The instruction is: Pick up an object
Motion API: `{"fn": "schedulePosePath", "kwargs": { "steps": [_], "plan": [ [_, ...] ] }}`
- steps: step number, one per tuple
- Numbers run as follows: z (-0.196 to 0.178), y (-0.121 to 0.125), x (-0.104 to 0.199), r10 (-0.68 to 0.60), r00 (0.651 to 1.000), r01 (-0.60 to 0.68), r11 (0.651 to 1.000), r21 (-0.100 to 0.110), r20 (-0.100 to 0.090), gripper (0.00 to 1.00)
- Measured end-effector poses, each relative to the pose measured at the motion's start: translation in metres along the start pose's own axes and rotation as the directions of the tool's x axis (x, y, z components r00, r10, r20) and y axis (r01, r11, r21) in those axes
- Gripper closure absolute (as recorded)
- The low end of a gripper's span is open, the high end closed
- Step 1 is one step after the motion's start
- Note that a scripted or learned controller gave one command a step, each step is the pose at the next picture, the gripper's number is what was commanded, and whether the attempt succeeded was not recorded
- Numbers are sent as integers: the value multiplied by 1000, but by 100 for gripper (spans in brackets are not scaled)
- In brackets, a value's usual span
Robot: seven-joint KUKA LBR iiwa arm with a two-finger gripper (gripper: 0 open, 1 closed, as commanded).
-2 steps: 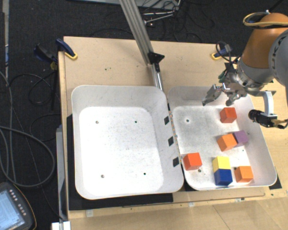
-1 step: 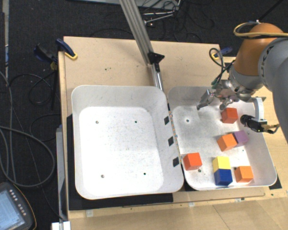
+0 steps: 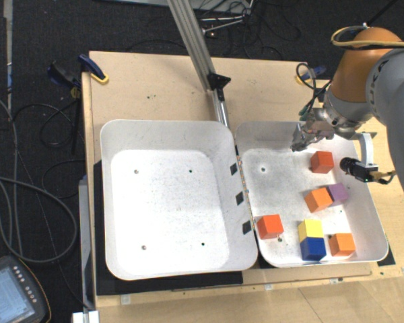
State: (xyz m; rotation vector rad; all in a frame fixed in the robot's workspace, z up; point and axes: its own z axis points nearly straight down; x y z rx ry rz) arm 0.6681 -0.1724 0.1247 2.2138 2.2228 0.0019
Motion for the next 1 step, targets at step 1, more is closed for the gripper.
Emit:
{"fn": "schedulePosePath", "kwargs": {
  "steps": [1],
  "plan": [
    [-57, 11, -5, 2, 1000, -2, 1000, -5, 1, 100]
  ]
}}
